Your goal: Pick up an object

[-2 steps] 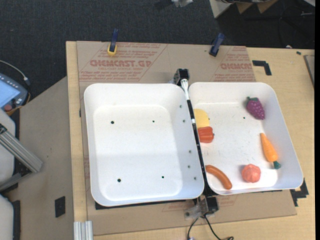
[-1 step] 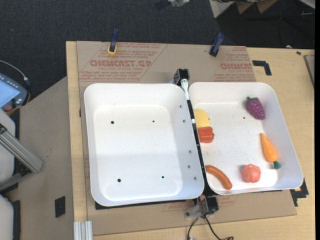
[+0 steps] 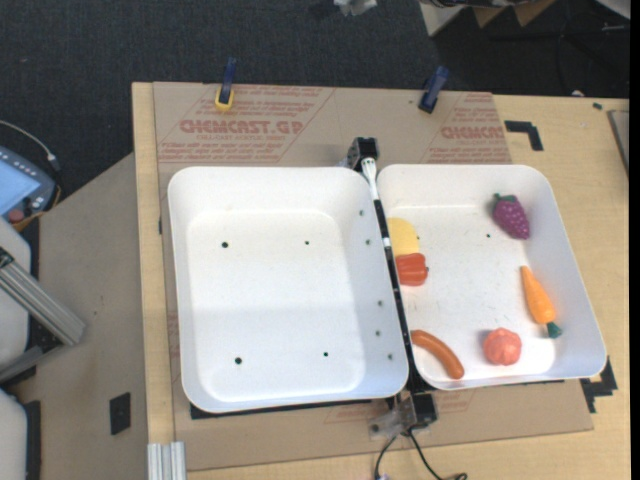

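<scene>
Two white bins side by side on worktop (image 3: pixel 300 108), right bin (image 3: pixel 470 193) holding purple grapes (image 3: pixel 510 215), carrot (image 3: pixel 538 301), red tomato (image 3: pixel 502 346), sausage (image 3: pixel 438 353), yellow and red pieces (image 3: pixel 405 253) against its left wall, left bin (image 3: pixel 270 183) beside it, state of jaws impossible to tell.

You see two bins side by side: the left bin (image 3: pixel 275 288), and the right bin (image 3: pixel 455 193) holding six toys, two against its left wall, two along its right side, two near the frame's lower edge.
</scene>
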Tool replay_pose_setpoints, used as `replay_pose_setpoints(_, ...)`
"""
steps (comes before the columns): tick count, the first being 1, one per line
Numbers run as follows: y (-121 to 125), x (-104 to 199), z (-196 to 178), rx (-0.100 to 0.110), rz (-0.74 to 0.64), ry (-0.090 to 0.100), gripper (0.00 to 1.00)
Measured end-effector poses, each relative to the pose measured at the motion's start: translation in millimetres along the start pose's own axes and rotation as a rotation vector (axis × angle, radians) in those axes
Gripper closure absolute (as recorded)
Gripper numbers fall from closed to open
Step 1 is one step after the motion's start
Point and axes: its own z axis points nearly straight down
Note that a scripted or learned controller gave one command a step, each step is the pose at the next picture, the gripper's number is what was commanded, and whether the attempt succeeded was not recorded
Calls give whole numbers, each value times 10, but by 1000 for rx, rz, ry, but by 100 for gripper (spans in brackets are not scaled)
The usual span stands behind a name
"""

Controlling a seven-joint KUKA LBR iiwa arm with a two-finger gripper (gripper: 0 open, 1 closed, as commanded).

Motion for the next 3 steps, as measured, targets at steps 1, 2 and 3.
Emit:
replay_pose_setpoints(1, 28, 114, 5, -3, -1, 0, 100)
replay_pose_setpoints(2, 27, 186, 3, -3, 0, 1, 100)
replay_pose_setpoints(3, 27, 262, 4, -3, 0, 1, 100)
